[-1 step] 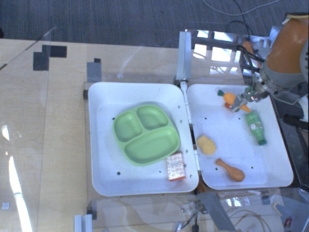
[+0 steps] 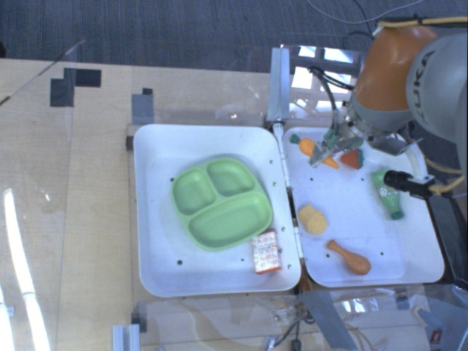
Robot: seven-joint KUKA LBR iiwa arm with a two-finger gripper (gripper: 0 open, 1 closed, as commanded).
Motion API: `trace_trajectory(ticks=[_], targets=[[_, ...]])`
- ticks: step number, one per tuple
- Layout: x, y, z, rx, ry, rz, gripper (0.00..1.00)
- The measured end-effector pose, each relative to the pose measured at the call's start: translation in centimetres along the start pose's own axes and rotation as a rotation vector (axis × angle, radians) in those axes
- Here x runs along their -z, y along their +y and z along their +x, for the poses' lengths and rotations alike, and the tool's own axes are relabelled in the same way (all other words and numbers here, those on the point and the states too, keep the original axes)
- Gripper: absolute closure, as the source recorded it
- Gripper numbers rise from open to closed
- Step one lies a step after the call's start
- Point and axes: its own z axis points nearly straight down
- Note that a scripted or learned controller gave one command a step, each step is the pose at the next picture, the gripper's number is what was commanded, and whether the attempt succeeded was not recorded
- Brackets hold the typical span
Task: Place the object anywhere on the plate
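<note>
A green plate with three compartments lies in the left bin. My gripper hangs low at the back of the right bin, directly over an orange carrot that sticks out to its left. A red toy fruit lies just right of the gripper. The gripper covers the middle of the carrot, and I see nothing lifted.
In the right bin lie a green bottle at the right, a yellow round cookie near the divider and a brown drumstick at the front. A small red and white box rests by the plate's front right corner.
</note>
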Motion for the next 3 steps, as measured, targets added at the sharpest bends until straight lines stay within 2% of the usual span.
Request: trace_trajectory(ticks=[1, 2, 3], targets=[[-0.1, 0.2, 7.4, -0.054, 0.001, 0.002, 1.0], [-0.1, 1.6, 14.5, 0.016, 0.001, 0.002, 1.0], [-0.1, 1.6, 14.4, 0.015, 0.001, 0.002, 0.0]])
